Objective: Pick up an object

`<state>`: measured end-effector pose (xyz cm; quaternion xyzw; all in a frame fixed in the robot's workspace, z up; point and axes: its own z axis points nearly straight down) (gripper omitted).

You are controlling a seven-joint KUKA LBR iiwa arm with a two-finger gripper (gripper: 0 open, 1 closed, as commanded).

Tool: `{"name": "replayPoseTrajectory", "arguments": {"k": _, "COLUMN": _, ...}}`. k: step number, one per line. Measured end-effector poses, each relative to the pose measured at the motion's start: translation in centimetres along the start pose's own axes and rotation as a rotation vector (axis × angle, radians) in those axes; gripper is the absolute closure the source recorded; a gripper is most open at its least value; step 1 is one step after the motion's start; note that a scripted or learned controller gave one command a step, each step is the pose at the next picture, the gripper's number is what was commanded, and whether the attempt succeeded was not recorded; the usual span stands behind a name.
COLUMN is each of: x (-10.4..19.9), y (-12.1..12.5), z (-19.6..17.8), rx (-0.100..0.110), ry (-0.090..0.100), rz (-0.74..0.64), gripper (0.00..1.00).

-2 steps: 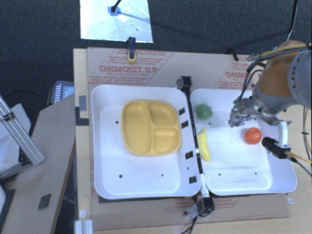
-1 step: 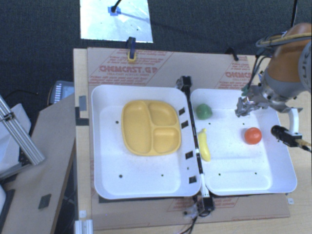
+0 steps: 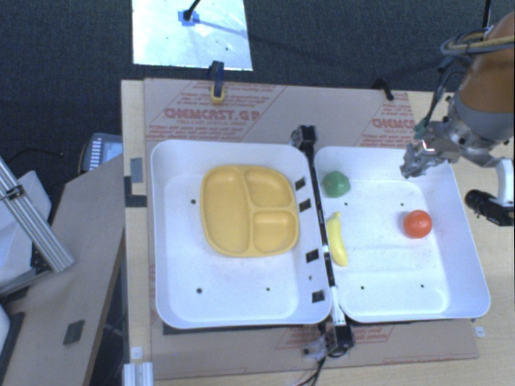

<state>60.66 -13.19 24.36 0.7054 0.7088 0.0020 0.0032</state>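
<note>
Up at the far right corner of the right bin point(image 3: 463, 256), the tool point(image 3: 416, 166) hangs off the bent grey arm point(image 3: 483, 95), its spread impossible to tell, nothing visibly gripped, while one orange ball point(image 3: 417, 223), one green ball point(image 3: 336, 184) and one banana point(image 3: 337, 240) lie in that bin, and one yellow divided plate point(image 3: 248, 211) lies in the left bin point(image 3: 173, 240).

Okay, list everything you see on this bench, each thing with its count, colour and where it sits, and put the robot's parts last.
shallow plastic bins: two, white, side by side on the bench.
divided plastic plate: one, yellow, middle of the left bin.
round green toy fruit: one, green, right bin, far left corner.
toy banana: one, yellow, right bin, along its left wall.
round orange-red toy fruit: one, orange-red, right bin, right of centre.
arm: one, grey with orange band, reaching in from the right.
hand: one, grey, over the right bin's far edge.
</note>
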Motion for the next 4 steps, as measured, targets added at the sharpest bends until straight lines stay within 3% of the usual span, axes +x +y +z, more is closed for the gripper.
{"name": "replayPoseTrajectory", "arguments": {"k": 4, "x": 20.5, "y": -2.5, "z": 3.7, "rx": 0.007, "ry": 0.004, "rz": -0.005, "gripper": 1.0}}
